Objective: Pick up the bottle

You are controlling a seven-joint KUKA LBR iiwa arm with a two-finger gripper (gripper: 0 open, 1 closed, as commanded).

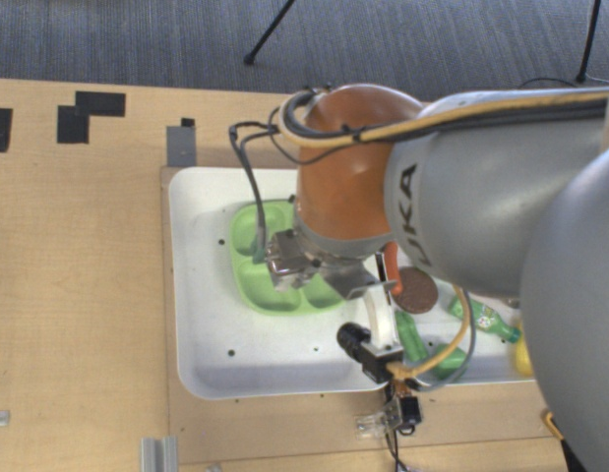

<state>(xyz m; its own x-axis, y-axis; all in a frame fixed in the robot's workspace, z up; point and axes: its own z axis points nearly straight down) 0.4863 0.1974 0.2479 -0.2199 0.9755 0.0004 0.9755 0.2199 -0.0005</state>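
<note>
White bin (pixel 201 293) | end effector (pixel 296 264) over green dish (pixel 260 283) | grip state unreadable, arm blocks view

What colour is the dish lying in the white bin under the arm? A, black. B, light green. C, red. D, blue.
B: the dish showing left of the arm's orange band is light green against the white bin.

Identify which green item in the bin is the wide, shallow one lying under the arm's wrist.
It is the light green tray at the bin's middle. The darker green pieces further right are thin and narrow.
</note>
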